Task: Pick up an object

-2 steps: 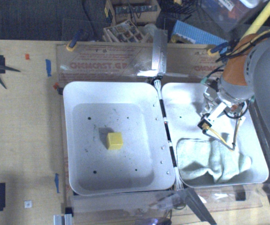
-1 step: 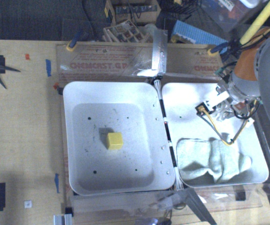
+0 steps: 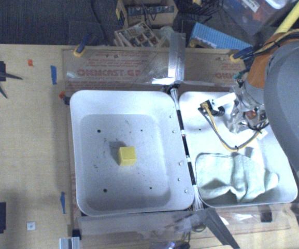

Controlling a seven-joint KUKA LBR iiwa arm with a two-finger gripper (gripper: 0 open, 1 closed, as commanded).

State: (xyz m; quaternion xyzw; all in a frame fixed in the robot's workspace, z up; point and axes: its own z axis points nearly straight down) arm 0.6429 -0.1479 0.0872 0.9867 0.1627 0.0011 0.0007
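Writing: a clear sheet point(image 3: 123, 69) lies along the far edge of the worktop point(image 3: 25, 139), behind both bins; it bears red block letters, seen mirrored and too blurred to read with confidence.
Task object: a small yellow block point(image 3: 127, 155), roughly cube-shaped, plain, with no marking that can be made out.
Surface of the block: matte yellow, the top face lighter than the side faces; a short grey shadow falls to its upper left.
Position of the block: it rests on the floor of the left bin point(image 3: 87, 118), near the middle, well apart from every wall.
Orientation: the block sits flat, its edges turned slightly off the bin walls; no long axis can be told, as its sides look about equal.
Left bin floor: white, flecked with small dark specks and a few dark dots.
Right bin point(image 3: 190, 100): a crumpled pale cloth point(image 3: 235, 178) fills its near half.
Arm point(image 3: 289, 102): the grey body with its orange band point(image 3: 258, 69) enters from the right and hangs over the far part of the right bin.
Gripper point(image 3: 240, 119): seen above the right bin beside a looping yellow cable point(image 3: 222, 136), well apart from the block.
Jaws: whether they stand apart or together cannot be told; the wrist hardware hides them.
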